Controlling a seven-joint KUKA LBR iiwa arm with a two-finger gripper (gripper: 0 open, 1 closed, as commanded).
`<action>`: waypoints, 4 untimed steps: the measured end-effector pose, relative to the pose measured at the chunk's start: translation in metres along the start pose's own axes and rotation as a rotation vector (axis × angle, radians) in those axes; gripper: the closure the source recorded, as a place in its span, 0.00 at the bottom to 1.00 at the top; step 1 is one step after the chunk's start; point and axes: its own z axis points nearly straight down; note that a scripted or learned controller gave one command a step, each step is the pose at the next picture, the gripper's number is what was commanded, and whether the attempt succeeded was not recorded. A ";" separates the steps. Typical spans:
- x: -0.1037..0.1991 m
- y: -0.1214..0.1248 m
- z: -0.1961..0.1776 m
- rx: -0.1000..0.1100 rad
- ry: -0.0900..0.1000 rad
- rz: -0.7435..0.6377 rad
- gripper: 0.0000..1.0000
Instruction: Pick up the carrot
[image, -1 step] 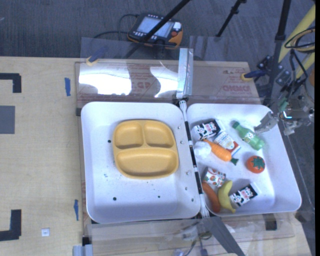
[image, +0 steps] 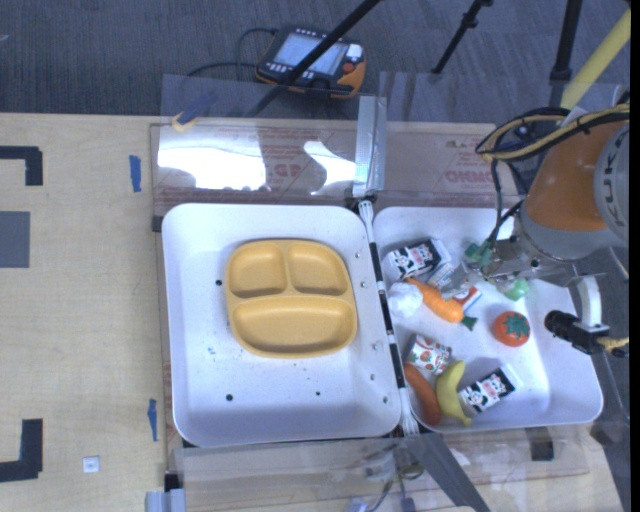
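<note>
— Nearest, what lies on the table (image: 80, 300)?
— Two white bins; the left (image: 190, 330) holds a yellow plate (image: 291, 297).
— And the carrot (image: 441, 302)?
— Right bin (image: 570, 390), by the tomato (image: 512, 328). Hand (image: 505, 262) hovers above; grip unclear.
— Beyond?
— Grey carpet (image: 120, 50).

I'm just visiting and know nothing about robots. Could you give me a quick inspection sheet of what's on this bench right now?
Surface: wooden bench bearing two white bins.
Job's things: carrot in the right bin.
Clutter: yellow divided plate in the left bin; tomato, banana, small cartons in the right bin.
Grippers: gripper above the right bin's far side, beside the carrot.
Cables: yellow and black cables at the arm.
Surroundings: handheld controller behind the bench.
</note>
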 end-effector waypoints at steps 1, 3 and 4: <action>0.022 0.009 0.031 -0.013 -0.011 -0.208 0.00; 0.022 0.024 0.039 -0.005 -0.003 -0.316 0.00; 0.022 0.025 0.029 -0.008 -0.004 -0.315 1.00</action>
